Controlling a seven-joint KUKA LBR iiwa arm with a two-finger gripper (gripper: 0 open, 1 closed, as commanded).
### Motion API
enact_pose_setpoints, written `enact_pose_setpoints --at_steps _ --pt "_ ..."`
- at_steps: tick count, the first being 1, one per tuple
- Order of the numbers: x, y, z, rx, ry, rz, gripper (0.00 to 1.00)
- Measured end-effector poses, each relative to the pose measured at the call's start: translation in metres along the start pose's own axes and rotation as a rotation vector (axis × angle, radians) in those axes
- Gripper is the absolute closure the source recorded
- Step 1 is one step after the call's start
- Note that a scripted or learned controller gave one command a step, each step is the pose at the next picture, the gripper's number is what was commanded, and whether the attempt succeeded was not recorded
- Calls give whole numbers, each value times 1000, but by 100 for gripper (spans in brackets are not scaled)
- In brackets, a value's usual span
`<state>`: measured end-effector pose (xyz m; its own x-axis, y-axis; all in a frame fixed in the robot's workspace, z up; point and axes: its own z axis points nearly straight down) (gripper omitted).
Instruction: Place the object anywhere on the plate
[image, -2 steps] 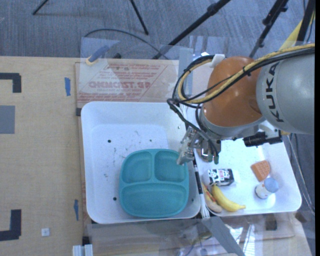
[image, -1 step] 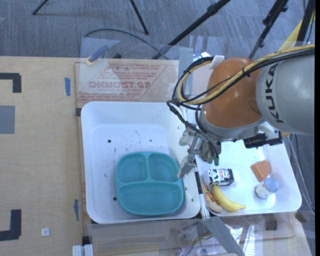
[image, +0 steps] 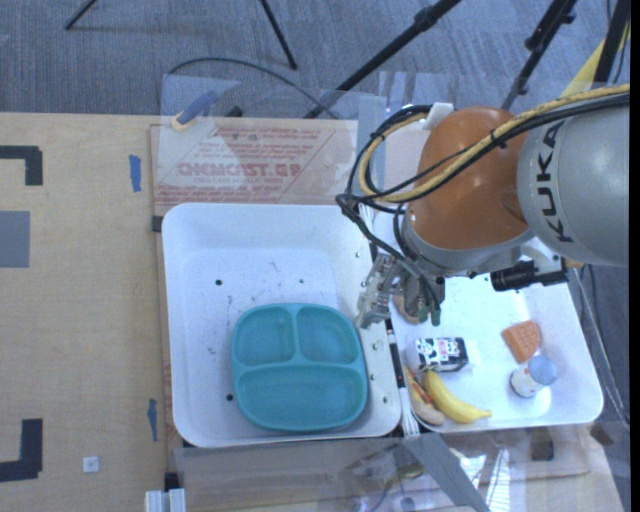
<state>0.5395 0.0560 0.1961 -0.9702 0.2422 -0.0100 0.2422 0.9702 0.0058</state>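
Left bin: floor open far and left of the plate; right bin: banana, black box, orange block and small cup crowd the near floor; arm overhangs its far part.

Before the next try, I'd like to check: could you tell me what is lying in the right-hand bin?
In the right bin lie a banana, a small black-and-white packet, an orange piece and a small blue-and-white object. The arm covers the bin's far part, so anything there is hidden.

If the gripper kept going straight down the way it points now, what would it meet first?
Probably the rims where the two white bins meet, just beneath the gripper; depth is unclear, so it might land on the right bin's floor instead.
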Motion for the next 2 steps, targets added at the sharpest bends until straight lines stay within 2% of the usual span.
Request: enact_pose_setpoints --at_steps 1,2 --pt "19 51 60 2 10 -348 100" --pt "-71 59 -23 -2 2 -788 100"
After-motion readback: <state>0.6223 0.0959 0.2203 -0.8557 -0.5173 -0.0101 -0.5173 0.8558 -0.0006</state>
